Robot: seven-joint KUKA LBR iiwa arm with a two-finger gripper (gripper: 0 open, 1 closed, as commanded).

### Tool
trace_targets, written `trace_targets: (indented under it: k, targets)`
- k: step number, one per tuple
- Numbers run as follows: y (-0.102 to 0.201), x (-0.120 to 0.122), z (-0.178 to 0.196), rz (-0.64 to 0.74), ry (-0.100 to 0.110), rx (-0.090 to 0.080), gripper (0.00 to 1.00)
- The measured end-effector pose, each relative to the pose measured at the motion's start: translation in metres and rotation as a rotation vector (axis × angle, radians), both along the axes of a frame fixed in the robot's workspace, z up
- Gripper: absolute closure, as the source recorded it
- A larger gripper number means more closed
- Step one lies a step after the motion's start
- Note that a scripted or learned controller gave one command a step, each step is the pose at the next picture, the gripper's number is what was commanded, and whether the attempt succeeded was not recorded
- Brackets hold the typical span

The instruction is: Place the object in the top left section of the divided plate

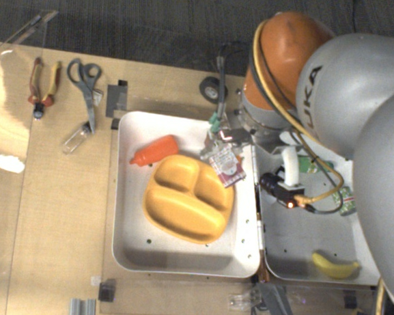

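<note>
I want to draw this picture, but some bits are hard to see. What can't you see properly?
- The tool: its tips blur into a small patterned item, so what it grips is unclear.
- The right bin: the grey arm covers much of it.
- The banana: its right end is hidden by the arm.
- The yellow divided plate: the tool overlaps its upper right corner.

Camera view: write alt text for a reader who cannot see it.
A grey and orange robot arm reaches from the right, its claw over the top right edge of a yellow divided plate in the left white bin. An orange carrot-like toy lies beside the plate's upper left; a banana lies in the right bin.
</note>
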State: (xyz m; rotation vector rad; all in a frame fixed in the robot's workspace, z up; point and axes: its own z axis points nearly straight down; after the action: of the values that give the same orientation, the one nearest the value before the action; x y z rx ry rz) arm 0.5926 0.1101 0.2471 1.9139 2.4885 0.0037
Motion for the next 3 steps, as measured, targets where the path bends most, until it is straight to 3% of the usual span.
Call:
trace_targets:
  k: [1,2,3]
  targets:
    - [0.037,-0.013,-0.045,0.282,-0.001,0.0,1.0]
    - [0.037,-0.013,-0.045,0.281,-0.001,0.0,0.0]
    - [0.081,0.012,-0.04,0.738,-0.006,-0.001,0.0]
